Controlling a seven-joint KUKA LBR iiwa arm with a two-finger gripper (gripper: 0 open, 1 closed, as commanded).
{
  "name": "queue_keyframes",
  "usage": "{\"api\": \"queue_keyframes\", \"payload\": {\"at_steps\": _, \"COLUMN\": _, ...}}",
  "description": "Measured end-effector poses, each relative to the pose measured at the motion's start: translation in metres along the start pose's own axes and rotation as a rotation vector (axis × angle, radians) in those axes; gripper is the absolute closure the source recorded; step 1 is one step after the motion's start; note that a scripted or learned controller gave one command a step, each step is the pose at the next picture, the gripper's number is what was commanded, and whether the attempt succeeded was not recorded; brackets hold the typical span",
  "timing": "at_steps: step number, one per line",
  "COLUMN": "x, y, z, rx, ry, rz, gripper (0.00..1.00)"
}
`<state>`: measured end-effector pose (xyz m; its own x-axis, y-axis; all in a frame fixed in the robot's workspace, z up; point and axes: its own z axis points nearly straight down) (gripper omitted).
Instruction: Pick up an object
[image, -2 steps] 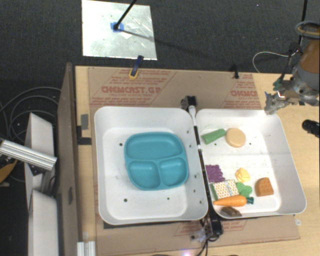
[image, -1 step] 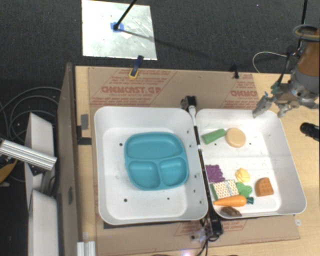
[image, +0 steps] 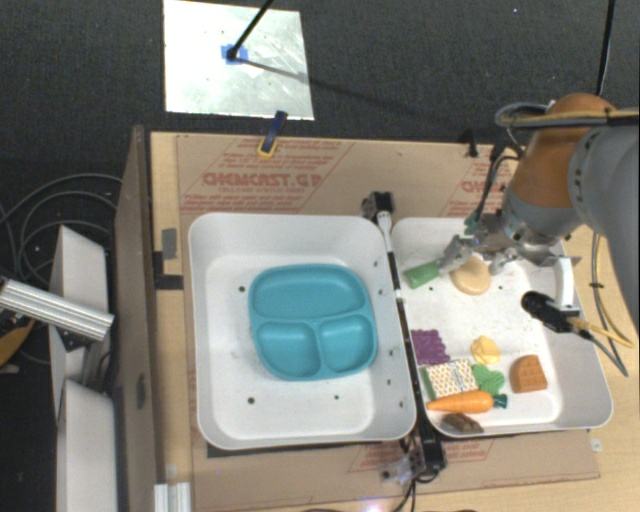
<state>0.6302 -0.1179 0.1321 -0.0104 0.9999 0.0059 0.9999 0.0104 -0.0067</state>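
Gripper (image: 484, 252): positioned over the upper part of the right bin (image: 590, 400), lowered near the floor; whether it is released or clenched cannot be told, and nothing is seen grasped.

Nearest object: tan rounded piece (image: 470, 278), just beside the gripper at its 7 o'clock, possibly touching.

Second candidate: green block (image: 421, 272), near, at 8 o'clock, long axis running from 8 to 2 o'clock, pointing toward the gripper.

Remaining stock, well apart at 6 o'clock: purple piece (image: 430, 346), yellow piece (image: 485, 350), brown piece (image: 529, 373), carrot (image: 462, 402).

Left bin (image: 220, 400): holds a blue divided tray (image: 310, 320).

Judgement: the tan piece is the likeliest target, needing a slight shift toward 7 o'clock.
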Motion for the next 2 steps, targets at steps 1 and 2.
{"api": "queue_keyframes", "payload": {"at_steps": 1, "x": -0.0146, "y": 0.0210, "z": 0.0329, "rx": -0.016, "ry": -0.008, "rz": 0.008, "gripper": 0.00}}
{"api": "queue_keyframes", "payload": {"at_steps": 2, "x": -0.0190, "y": 0.0252, "z": 0.0400, "rx": -0.015, "ry": -0.008, "rz": 0.006, "gripper": 0.00}}
